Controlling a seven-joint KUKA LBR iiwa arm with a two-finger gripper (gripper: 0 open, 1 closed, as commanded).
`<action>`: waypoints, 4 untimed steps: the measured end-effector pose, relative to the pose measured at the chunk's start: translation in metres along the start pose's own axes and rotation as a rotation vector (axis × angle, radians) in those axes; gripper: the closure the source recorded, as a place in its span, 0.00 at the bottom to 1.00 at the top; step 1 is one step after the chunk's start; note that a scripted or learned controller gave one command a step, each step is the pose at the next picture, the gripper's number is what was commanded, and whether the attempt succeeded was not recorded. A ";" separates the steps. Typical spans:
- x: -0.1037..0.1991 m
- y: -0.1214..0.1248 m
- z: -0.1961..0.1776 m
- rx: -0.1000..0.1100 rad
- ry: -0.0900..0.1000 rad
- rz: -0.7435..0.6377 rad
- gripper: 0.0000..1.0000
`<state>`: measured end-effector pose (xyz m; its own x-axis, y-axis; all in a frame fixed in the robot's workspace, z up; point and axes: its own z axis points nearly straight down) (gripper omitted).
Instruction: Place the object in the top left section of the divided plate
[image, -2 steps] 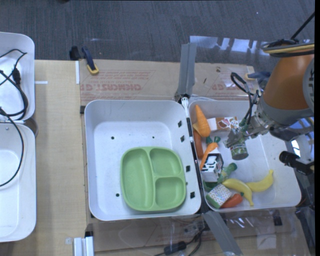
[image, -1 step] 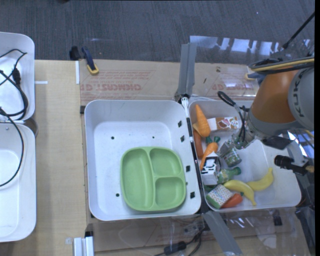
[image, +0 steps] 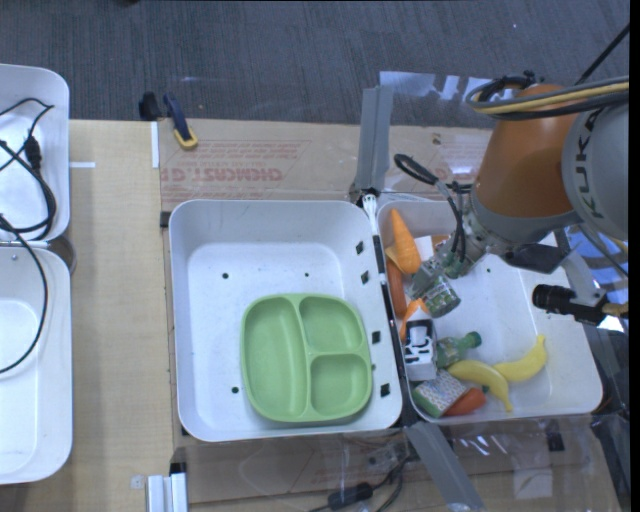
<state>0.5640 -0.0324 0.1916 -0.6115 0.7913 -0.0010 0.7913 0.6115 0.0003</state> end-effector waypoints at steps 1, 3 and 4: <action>0.000 0.000 0.000 0.001 0.000 0.001 0.00; 0.109 0.011 -0.010 0.002 0.000 -0.006 1.00; 0.189 0.038 -0.018 0.001 0.000 -0.027 1.00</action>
<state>0.4780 0.1407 0.2090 -0.6323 0.7747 -0.0006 0.7747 0.6323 -0.0010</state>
